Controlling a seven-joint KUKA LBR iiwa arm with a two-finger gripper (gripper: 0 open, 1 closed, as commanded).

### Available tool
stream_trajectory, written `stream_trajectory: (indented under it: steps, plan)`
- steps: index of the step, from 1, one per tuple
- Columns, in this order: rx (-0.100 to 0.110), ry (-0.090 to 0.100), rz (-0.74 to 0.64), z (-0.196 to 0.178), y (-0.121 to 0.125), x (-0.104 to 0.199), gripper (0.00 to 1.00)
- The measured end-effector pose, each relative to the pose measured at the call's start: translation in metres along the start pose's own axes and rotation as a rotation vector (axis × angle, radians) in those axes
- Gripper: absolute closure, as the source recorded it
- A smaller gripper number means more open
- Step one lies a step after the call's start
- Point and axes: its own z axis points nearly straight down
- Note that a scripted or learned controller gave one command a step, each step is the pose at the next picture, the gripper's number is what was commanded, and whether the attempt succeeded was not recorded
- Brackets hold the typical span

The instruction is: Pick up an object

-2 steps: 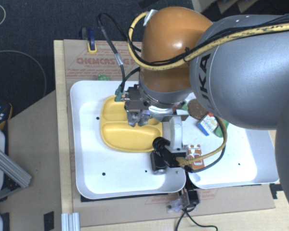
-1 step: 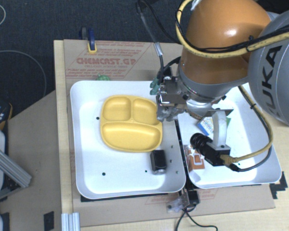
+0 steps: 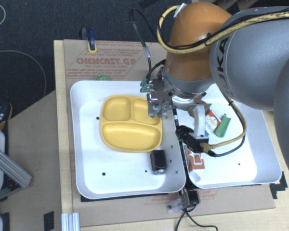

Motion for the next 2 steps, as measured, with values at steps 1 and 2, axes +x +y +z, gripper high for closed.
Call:
stream_trajectory:
  steps: [1, 2]
  plan:
    - [-0.011, 0.002, 0.001, -0.051, -0.023, -0.036, 1.0]
    - [-0.026, 0.009, -0.009, -0.21, -0.032, 0.004, 1.0]
